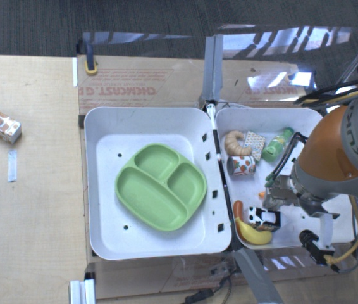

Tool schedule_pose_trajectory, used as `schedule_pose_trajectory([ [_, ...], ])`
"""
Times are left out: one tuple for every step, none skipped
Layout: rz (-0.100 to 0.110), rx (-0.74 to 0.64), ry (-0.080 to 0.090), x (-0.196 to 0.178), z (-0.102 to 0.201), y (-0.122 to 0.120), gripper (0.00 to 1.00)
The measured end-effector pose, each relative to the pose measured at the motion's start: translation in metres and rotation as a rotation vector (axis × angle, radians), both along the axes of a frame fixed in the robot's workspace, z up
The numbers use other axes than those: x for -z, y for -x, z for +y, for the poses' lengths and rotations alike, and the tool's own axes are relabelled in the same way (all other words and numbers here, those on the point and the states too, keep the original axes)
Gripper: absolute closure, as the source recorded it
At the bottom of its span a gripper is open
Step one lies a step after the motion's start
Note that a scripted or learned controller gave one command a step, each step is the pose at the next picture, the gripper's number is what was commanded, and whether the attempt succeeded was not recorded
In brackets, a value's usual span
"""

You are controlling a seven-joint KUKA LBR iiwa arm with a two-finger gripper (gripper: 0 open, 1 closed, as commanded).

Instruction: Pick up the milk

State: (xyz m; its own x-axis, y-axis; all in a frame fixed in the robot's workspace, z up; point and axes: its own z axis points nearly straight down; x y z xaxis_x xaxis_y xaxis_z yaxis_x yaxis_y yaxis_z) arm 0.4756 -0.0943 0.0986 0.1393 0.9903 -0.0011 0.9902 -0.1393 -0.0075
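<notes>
"CHEMCYZT.GE", mirrored red print, on the cardboard sheet [125, 81]

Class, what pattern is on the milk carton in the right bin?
Black and white cow patches on the milk carton, seen in the camera view.

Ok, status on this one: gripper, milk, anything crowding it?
Gripper low in right bin, just above milk. Milk carton lying on bin floor, not gripped. Banana tight against it, carrot alongside.

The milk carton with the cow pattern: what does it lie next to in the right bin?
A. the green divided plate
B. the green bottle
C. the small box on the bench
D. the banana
D: the milk carton lies right above the banana at the near end of the right bin.
</notes>
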Motion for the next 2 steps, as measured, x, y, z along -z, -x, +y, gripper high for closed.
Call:
schedule_pose_trajectory([
  [0.000, 0.000, 0.000, 0.0000, 0.0000, 0.0000, 0.00],
  [-0.003, -0.013, 0.000, 0.0080, 0.0019, -0.0005, 0.00],
])
